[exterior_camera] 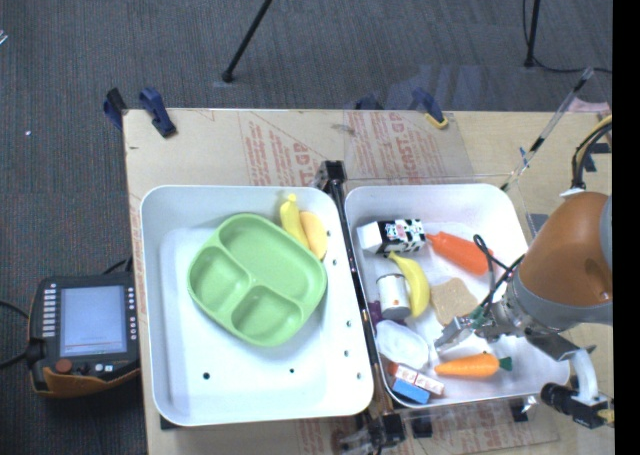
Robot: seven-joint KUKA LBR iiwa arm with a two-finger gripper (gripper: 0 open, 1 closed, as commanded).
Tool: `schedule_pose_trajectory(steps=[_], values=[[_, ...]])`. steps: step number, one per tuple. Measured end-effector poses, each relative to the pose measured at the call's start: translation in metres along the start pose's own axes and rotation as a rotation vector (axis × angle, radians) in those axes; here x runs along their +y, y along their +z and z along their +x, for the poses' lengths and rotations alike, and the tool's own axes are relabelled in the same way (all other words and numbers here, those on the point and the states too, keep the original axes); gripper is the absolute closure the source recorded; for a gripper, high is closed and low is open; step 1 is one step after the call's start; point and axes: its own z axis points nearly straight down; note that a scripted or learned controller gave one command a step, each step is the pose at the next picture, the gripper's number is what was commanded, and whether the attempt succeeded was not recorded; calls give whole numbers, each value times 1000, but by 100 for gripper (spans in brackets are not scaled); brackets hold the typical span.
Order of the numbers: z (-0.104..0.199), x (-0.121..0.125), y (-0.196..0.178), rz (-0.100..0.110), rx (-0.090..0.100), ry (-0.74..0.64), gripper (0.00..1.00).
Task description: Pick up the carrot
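An orange carrot (466,367) with a green tip lies flat near the front edge of the right bin (505,205). A second carrot-like orange piece (460,251) lies further back in the same bin. My gripper (452,333) hangs just above and to the left of the front carrot. It is open, with nothing between its fingers. The orange wrist band (565,261) is to its right, over the bin's right edge.
The right bin also holds a banana (415,283), a bread slice (455,300), a cow-print carton (403,234), a small can (392,293), a white lump (403,343) and a red-blue box (416,382). The left bin (165,243) holds a green divided plate (258,278) and yellow pieces (303,226).
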Motion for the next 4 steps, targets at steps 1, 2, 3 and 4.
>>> schedule_pose_trajectory(steps=[1, 2, 3, 4], values=[[-40, -5, 0, -2, -2, -178, 0], [-19, -3, 0, -1, 0, -390, 0], [50, 5, 0, 0, 0, -410, 0], [5, 0, 0, -2, -4, -412, 0]])
